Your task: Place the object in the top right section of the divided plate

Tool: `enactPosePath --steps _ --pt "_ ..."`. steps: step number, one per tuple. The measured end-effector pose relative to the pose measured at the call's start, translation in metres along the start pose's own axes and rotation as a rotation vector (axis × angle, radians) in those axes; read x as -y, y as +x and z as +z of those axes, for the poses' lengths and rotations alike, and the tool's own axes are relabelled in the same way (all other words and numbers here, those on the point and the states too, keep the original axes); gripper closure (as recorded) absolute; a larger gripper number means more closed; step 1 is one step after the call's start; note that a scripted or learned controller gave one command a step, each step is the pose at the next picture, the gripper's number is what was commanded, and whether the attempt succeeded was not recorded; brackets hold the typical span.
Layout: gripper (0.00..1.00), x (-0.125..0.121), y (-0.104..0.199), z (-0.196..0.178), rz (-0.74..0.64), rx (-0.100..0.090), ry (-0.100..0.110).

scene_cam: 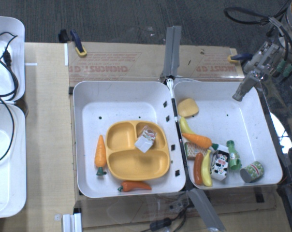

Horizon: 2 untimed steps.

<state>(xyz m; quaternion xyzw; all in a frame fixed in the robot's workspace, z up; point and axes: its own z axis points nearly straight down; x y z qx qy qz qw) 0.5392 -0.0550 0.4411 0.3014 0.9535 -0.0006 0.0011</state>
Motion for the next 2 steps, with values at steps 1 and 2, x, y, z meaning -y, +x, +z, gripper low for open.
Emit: enactPosePath --steps 1,2 --pt "0.0 0.035 -0.056 0.0 -0.206 0.001 -0.001" --pt "0.0 0.083 -0.112 0.0 -0.24 0.002 -0.001"
